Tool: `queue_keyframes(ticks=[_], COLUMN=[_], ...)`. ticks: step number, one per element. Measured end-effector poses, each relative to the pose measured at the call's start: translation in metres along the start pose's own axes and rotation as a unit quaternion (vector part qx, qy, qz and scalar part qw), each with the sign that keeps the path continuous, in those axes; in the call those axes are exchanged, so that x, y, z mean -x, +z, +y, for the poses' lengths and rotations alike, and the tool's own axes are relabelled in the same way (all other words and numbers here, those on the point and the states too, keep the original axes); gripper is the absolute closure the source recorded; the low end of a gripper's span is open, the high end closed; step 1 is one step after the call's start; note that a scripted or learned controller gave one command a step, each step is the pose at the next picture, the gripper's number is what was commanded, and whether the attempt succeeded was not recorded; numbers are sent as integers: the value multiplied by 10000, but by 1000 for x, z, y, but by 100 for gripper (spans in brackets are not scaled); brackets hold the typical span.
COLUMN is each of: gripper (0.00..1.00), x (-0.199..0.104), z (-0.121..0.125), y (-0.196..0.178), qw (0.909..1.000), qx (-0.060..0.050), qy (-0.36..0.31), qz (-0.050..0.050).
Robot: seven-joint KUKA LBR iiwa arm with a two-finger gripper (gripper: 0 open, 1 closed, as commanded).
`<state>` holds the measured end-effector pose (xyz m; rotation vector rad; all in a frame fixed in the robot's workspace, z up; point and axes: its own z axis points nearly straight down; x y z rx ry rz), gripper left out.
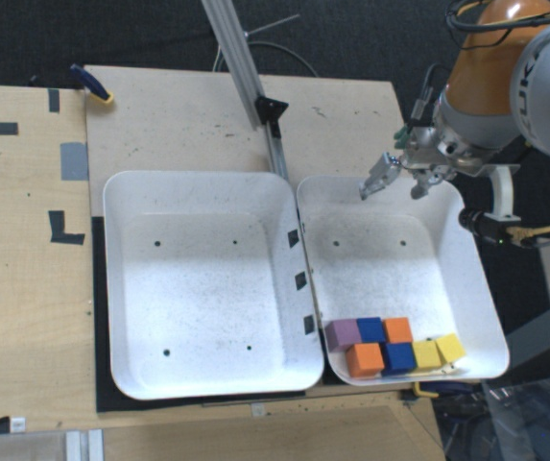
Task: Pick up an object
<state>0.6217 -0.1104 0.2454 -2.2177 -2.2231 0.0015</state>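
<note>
seven blocks (393, 345), partly overlapping

Bins (140, 200) white glossy plastic, speckled; bench (25, 286) matt pale wood; arm (505, 36) smooth glossy orange-grey shell.

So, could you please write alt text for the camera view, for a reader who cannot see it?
The grey arm's claw, open and holding nothing, hangs over the far edge of the right bin. Coloured blocks cluster at that bin's near edge: purple, blue, orange and yellow. The left bin sits alongside.
</note>
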Motion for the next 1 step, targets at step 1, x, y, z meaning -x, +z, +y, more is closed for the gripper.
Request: queue_keyframes(ticks=[1], gripper=[0], x=[22], z=[-86], y=[13], qw=[10000], qx=[-26], qy=[30], qz=[-3])
